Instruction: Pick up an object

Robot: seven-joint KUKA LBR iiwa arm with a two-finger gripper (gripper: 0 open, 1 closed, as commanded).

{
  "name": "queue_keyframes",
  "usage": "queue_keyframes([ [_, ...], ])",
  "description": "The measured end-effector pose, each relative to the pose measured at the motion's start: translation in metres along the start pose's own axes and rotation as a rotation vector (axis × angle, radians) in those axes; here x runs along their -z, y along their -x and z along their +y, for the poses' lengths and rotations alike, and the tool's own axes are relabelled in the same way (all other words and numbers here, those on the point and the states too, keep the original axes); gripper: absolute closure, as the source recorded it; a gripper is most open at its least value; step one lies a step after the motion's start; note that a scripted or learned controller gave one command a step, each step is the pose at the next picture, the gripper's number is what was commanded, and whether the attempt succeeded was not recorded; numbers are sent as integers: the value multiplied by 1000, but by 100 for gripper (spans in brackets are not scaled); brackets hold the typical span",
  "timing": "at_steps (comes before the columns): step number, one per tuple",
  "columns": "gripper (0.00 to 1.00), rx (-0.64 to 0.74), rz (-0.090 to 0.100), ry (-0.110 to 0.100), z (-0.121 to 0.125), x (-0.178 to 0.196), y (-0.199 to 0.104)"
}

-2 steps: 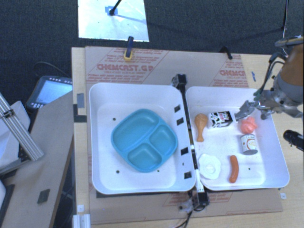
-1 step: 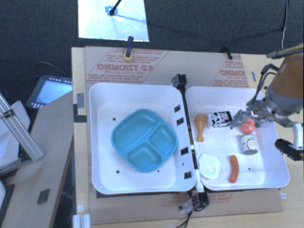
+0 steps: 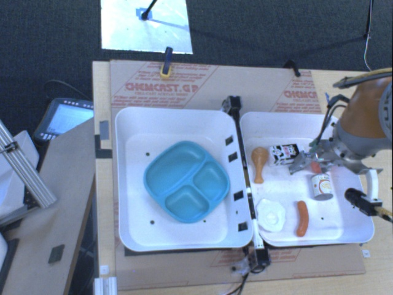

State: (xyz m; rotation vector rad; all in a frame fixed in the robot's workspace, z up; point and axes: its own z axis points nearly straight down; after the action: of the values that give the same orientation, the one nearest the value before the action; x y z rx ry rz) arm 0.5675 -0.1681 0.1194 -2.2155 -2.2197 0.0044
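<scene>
White right bin (image 3: 353, 229), sausage (image 3: 301, 218) long axis near vertical, gripper (image 3: 307, 163) above can (image 3: 322, 186), grip state unclear

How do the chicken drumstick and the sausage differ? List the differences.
The chicken drumstick is tan with a bulbous top tapering down; the sausage is orange-red and evenly thin. The drumstick lies near the right bin's left wall, the sausage nearer its front. Both are toy foods lying roughly lengthwise in that bin.

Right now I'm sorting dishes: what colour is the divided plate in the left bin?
Light blue plate, clear in the camera view.
</scene>
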Motion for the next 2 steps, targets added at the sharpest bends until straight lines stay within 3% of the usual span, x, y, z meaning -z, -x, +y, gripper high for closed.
queue_keyframes([
  [1,0,0,0,1,0,-40,0],
  [2,100,0,0,1,1,-30,0],
])
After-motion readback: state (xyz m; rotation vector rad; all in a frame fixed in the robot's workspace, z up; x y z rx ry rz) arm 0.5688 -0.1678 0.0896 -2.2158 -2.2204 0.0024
